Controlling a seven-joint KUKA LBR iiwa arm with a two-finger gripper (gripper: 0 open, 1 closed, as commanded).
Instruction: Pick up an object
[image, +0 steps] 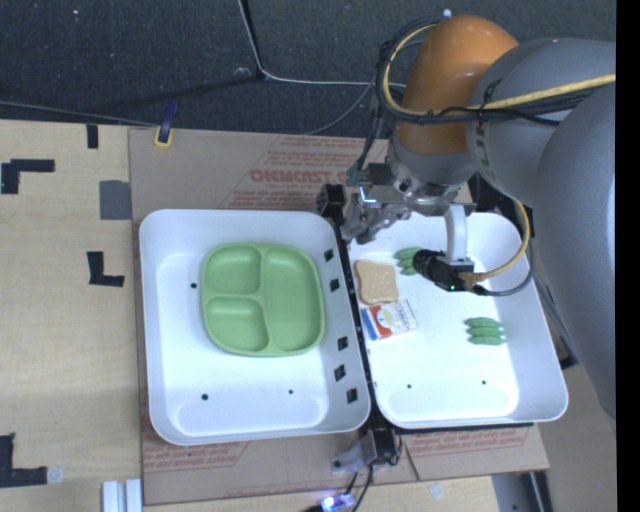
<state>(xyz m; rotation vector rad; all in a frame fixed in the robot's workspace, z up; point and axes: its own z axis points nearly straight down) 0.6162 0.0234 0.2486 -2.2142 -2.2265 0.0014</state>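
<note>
In the right bin (520, 400) lie a tan slice of toast (377, 282), a red, white and blue packet (390, 320) just in front of it, and a green pea pod (485, 332) further right. Another green item (407, 260) sits partly hidden beside the toast under a black fitting on the arm. My gripper (365, 218) hangs over the far left corner of the right bin, just behind the toast and close to the wall between the bins. Nothing is visibly held in it.
The left bin (170, 400) holds a green divided plate (262, 298). The grey arm with its orange band (455, 60) covers the far right of the view. Cables run across the dark area behind the bench.
</note>
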